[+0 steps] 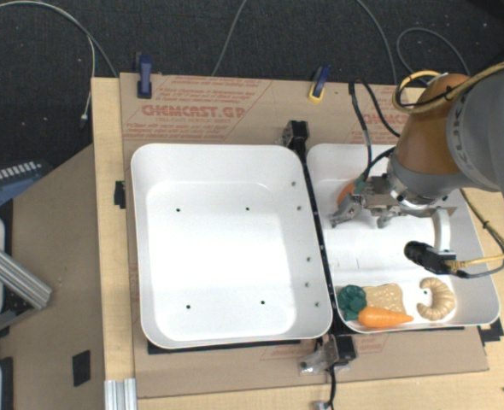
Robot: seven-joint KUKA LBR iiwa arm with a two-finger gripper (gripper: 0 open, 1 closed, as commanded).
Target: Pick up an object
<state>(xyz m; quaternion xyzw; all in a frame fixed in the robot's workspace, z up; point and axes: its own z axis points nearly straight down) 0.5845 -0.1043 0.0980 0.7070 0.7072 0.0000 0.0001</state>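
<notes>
My gripper hangs over the upper left part of the right bin, below the orange band of the wrist. Its two fingers stand apart, pointing down at the bin floor, and nothing sits between them. A small orange-red object lies just beyond the gripper, near the bin's left wall and partly hidden by it. Along the bin's front edge lie a green piece, a beige bread-like piece, an orange carrot and a pale curled croissant-like piece.
The left bin stands beside the right one, the two walls meeting in a dark seam. A black plug with a yellow cable hangs from the arm over the right bin. Blue clamps hold the cardboard at the back.
</notes>
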